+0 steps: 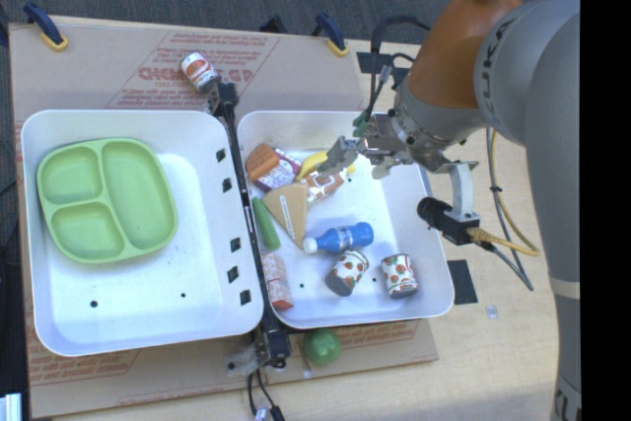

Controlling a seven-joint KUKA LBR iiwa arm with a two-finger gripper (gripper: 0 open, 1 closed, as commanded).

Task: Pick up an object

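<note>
The right bin (pixel 419 212) holds the loose objects. Among them are a blue bottle (pixel 341 238) lying on its side, two small patterned cans (pixel 347 271) (pixel 397 275), a tan wedge (pixel 292 210), a green stick (pixel 266 224) and an orange-red packet (pixel 270 167). A yellow banana-like piece (pixel 315 162) lies at the bin's far side. My gripper (pixel 359 157) hangs low over the far part of this bin, just right of the yellow piece and the packet. I see nothing held in it.
The left bin (pixel 138 301) carries a green divided plate (pixel 104 199). A small can (pixel 199 71) lies on the cardboard behind the bins. A green ball (pixel 320 347) sits outside the front rim. A reddish tube (pixel 277 282) lies along the divider.
</note>
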